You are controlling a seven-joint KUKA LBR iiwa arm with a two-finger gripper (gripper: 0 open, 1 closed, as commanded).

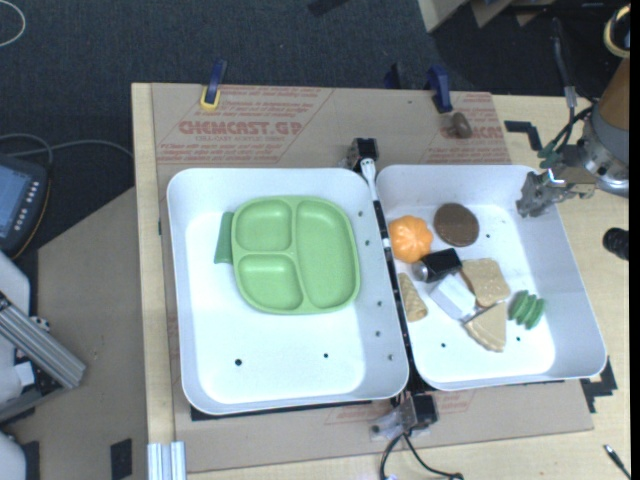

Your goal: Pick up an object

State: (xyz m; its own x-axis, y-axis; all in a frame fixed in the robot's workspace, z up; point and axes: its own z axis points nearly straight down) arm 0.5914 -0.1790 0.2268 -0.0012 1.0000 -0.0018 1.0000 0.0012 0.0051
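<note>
The desk (pixel 300 118) carries two white bins side by side. The left bin (pixel 200 348) holds a green tray (pixel 296 254) with three compartments, lying flat near its middle, with a darker green flap at the tray's 9 o'clock edge. The right bin (pixel 560 318) holds the small things, all bunched toward its left and middle.

The arm (pixel 612 138) comes in from 3 o'clock, and its gripper (pixel 537 194) sits at the right bin's 1 o'clock corner, about over the rim. Whether the jaws are open or closed cannot be told from here; nothing can be seen between them.

As I judge it, the task is barely begun: nothing is lifted and every object lies in the bin, well apart from the gripper. What is left is the whole pick: move over an object, descend, close, lift.

Likely candidates, largest first:
- A tan slice (pixel 486 280) near the bin's middle, flat and squarish.
- A brown disc (pixel 456 224) at 12 o'clock of the cluster, nearest the gripper, round and low.
- An orange ball (pixel 410 238) at 9 o'clock, against the left wall, rounded and bright.
- A black piece (pixel 438 265) just beside the ball.
- A green piece (pixel 526 309) at 4 o'clock, small and ridged.
</note>
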